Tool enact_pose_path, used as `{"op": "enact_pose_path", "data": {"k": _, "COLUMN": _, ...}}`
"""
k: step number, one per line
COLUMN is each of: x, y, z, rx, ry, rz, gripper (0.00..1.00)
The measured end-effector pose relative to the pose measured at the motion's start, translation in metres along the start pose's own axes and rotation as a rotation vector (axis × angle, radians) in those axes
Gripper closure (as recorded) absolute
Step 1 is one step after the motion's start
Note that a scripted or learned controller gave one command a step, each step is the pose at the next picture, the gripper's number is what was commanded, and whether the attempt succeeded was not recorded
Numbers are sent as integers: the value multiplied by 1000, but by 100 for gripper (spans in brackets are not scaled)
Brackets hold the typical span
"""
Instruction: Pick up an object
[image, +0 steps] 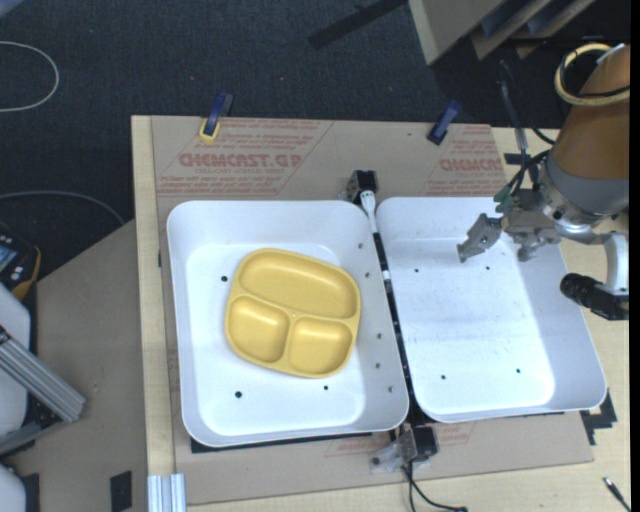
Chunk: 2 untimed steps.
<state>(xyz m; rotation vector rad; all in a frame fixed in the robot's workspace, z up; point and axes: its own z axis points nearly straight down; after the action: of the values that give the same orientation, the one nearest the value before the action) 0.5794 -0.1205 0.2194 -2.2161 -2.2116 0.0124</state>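
Yellow divided plate lying in the left white bin.
Three compartments, glossy. Both bins sit on a cardboard-covered bench above dark carpet. Right of the plate, the gripper hovers over the right bin, fingers spread, pinching nothing.

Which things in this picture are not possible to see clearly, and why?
- Gripper, camera view: fingers small and blurred, so open or shut is unclear.
- Arm: cut off by the right edge.
- Yellow divided plate in the left bin: its underside is hidden.
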Motion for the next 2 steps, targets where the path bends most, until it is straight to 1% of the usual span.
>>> {"op": "enact_pose_path", "data": {"k": 1, "x": 0, "y": 3, "z": -7, "rx": -14, "ry": -2, "rz": -2, "gripper": 0}}
{"op": "enact_pose_path", "data": {"k": 2, "x": 9, "y": 2, "z": 51, "rx": -8, "ry": 0, "rz": -2, "gripper": 0}}
